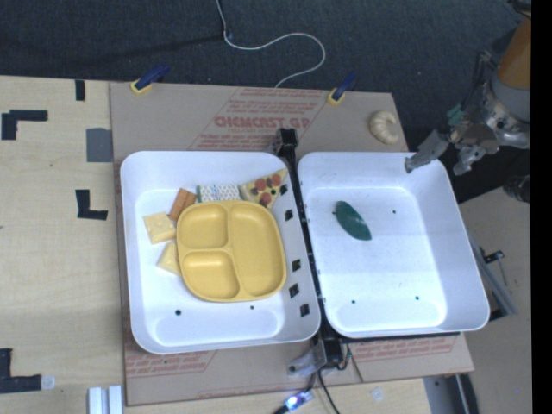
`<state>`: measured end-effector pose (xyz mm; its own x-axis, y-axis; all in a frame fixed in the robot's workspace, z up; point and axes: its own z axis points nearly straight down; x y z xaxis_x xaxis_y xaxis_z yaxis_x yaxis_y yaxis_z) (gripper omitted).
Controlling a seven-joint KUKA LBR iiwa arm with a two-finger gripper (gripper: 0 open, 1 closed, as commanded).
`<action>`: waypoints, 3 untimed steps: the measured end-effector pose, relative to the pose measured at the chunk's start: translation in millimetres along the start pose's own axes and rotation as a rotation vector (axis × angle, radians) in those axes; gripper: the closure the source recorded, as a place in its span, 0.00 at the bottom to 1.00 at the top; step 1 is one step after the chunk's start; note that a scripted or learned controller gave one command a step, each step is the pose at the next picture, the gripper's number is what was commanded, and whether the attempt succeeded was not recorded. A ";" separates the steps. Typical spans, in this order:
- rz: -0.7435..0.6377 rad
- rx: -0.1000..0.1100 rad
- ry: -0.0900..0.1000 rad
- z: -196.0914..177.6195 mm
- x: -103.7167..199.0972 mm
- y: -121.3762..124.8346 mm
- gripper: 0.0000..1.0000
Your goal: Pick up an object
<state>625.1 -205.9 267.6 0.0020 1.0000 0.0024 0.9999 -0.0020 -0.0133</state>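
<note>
Green leaf (352, 221) is lying alone in right bin (448, 257), easy target; gripper (442, 149) hovering at rim, claw state unclear.

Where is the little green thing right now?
The green thing lies alone in the right bin, toward its upper left, across the divider from the yellow plate.

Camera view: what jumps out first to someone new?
The yellow divided plate in the left bin, lying over a few small flat pieces. Next, the lone dark green object in the right bin. The gripper hangs at that bin's upper right corner.
</note>
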 end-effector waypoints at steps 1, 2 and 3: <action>-0.003 -0.012 -0.003 -7.7 0.4 2.0 0.00; -0.003 -0.007 -0.002 43.1 9.9 -1.3 0.00; -0.003 -0.008 -0.003 89.4 4.9 2.5 0.00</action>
<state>626.4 -200.8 178.2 -0.0013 1.0000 -0.0010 1.0000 0.0013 -0.0053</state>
